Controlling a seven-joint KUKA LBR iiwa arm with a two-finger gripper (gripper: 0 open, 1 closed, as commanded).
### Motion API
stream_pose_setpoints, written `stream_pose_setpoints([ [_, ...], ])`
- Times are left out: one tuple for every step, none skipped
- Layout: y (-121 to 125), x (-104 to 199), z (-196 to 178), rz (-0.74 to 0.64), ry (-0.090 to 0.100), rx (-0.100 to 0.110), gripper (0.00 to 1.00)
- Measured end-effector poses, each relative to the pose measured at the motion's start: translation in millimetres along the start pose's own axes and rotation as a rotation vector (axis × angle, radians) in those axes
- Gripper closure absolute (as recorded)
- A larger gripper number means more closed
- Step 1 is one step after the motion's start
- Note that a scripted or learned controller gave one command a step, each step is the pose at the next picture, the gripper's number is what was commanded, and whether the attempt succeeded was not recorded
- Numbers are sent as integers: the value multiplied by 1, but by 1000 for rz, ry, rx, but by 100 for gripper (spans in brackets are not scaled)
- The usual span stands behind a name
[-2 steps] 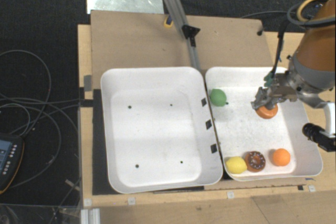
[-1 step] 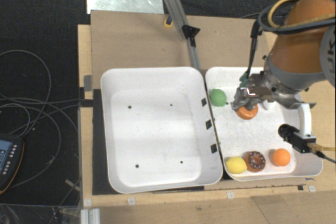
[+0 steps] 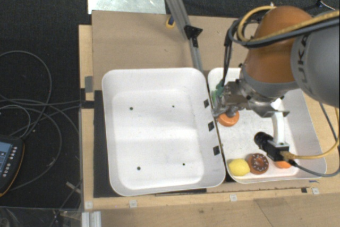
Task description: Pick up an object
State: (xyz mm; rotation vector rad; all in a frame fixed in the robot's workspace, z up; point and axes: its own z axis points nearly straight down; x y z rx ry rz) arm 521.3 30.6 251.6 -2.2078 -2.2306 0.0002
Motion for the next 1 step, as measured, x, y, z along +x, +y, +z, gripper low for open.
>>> stream_pose_setpoints([
  [-3,56,25,0,0,1,100],
])
